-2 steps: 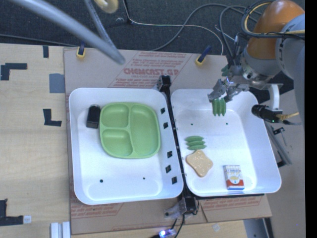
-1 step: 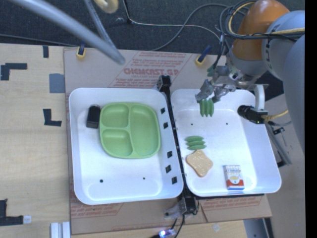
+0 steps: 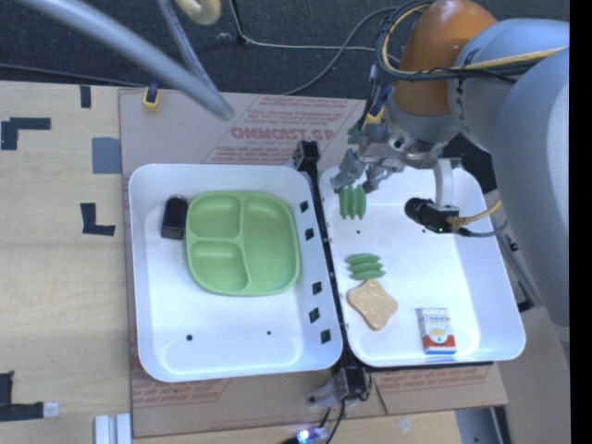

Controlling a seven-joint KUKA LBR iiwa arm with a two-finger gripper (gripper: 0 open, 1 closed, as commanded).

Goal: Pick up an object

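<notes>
Bench scene from above, read left to right, placed against the black divider (image 3: 314, 248) between two white bins.

Left of the divider: left bin (image 3: 148, 276), holding a green sectioned plate (image 3: 242, 243) with a small black block (image 3: 174, 217) touching its far-left edge. Nothing here being handled.

Right of the divider: right bin (image 3: 462, 266). Just beside the divider, toward the bin's back, a green pea pod (image 3: 351, 203) hanging upright beneath the gripper (image 3: 360, 179), its top seemingly pinched between the closed-in fingers. Nearer the front, still close to the divider, a second green pod (image 3: 365, 265) lying flat, then a slice of toast (image 3: 373, 304) just in front of it. Farther right, near the front corner, a small red and white carton (image 3: 437, 331). Grey arm with orange band (image 3: 444, 30) reaching in from the right.

Progress, as a judgement: grasp apparently made and the pod apparently lifted, though hard to tell whether fully clear of the bin floor. Left to do: raising it well clear without a slip.
</notes>
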